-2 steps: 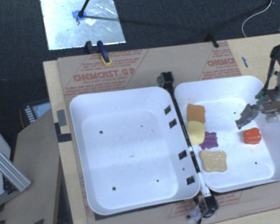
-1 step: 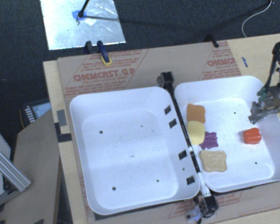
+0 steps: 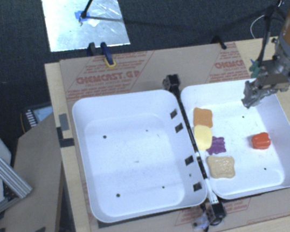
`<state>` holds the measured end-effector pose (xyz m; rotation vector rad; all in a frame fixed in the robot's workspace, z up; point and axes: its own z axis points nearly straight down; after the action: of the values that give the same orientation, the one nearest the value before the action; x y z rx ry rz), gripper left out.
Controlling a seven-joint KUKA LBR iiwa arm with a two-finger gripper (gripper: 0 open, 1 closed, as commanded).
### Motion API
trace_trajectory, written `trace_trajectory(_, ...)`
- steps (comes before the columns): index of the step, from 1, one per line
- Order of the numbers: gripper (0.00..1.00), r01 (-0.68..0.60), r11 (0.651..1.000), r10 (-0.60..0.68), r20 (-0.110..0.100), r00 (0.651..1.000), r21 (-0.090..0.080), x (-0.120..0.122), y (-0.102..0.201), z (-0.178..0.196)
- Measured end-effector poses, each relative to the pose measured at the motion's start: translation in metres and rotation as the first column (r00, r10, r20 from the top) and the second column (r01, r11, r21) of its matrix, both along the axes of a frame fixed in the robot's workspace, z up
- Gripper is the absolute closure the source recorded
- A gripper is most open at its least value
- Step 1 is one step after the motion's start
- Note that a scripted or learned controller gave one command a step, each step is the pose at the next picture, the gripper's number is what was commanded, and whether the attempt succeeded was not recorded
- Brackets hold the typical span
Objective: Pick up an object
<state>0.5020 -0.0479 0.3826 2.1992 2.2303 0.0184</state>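
the left bin [image 3: 134,152] lies nearest, its white floor showing small dark dots. in the right bin [image 3: 285,172], four things sit in a column just beside the left wall: an orange piece [image 3: 203,116] at the far end, a yellow piece [image 3: 203,136] touching it, a purple piece [image 3: 217,144] just beside the yellow, and a tan piece [image 3: 222,166] at the near end. a red piece [image 3: 261,141] lies apart toward the right. the gripper [image 3: 252,97] hangs over the bin's far right part, well apart from every piece; whether its grip is loose or clenched cannot be told.
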Motion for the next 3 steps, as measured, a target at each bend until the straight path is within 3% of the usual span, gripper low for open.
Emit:
trace_trajectory(1, 1.0, 0.002, 1.0, -0.002, -0.008, 1.0, 0.001, -0.015, 0.069, 0.03)
trace_trajectory(2, 1.0, 0.0, 1.0, 0.0, -0.003, 1.0, 0.003, -0.015, 0.156, 0.114)
trace_trajectory(3, 1.0, 0.005, 1.0, -0.005, -0.011, 1.0, 0.001, -0.007, 0.204, 0.12)
